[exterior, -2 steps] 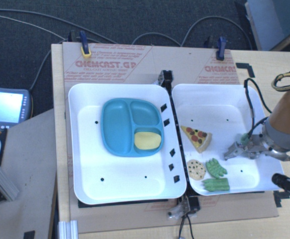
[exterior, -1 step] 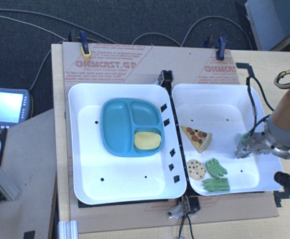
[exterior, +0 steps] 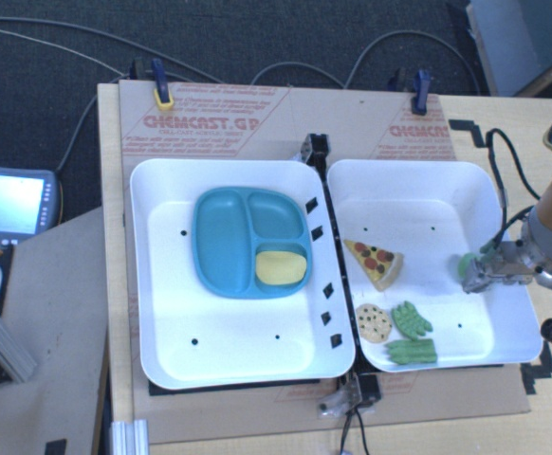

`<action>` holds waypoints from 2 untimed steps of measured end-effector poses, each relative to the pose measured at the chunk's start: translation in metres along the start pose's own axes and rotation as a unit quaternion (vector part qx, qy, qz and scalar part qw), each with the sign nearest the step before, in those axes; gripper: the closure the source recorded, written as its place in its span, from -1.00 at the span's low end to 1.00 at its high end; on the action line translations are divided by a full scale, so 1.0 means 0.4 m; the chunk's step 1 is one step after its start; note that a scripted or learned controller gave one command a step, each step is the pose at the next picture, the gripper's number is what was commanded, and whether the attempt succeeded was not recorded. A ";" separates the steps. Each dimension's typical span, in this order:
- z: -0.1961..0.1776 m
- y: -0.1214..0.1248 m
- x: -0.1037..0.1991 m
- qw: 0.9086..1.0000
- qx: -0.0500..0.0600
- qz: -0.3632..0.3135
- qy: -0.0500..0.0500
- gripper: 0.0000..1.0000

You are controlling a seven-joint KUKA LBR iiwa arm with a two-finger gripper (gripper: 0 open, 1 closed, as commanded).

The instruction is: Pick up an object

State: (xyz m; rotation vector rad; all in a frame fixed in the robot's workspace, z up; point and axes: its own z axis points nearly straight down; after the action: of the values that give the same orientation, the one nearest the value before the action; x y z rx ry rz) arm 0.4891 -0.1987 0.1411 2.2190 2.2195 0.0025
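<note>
My gripper (exterior: 479, 275) hangs low over the right edge of the right bin (exterior: 447, 183), reaching in from the right. A small green thing (exterior: 467, 267) sits right at its tip, partly hidden, and whether it is gripped is unclear. Further left in the same bin lie a toy pizza slice (exterior: 375, 262), a chocolate-chip cookie (exterior: 373, 323) and two green pea pods (exterior: 411, 319) (exterior: 412, 352) near the front wall.
The left bin (exterior: 162, 254) holds a blue divided plate (exterior: 233, 245) with a yellow piece (exterior: 281, 267) in its lower right compartment. A black-marked divider (exterior: 325, 254) separates the bins. Cables run along the bench's back and right side.
</note>
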 end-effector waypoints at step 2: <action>-0.297 0.021 0.010 1.000 -0.002 -0.001 -0.001 1.00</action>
State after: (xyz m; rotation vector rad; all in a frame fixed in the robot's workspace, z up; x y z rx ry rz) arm 0.4971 -0.1948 0.2601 2.2154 2.2186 0.0045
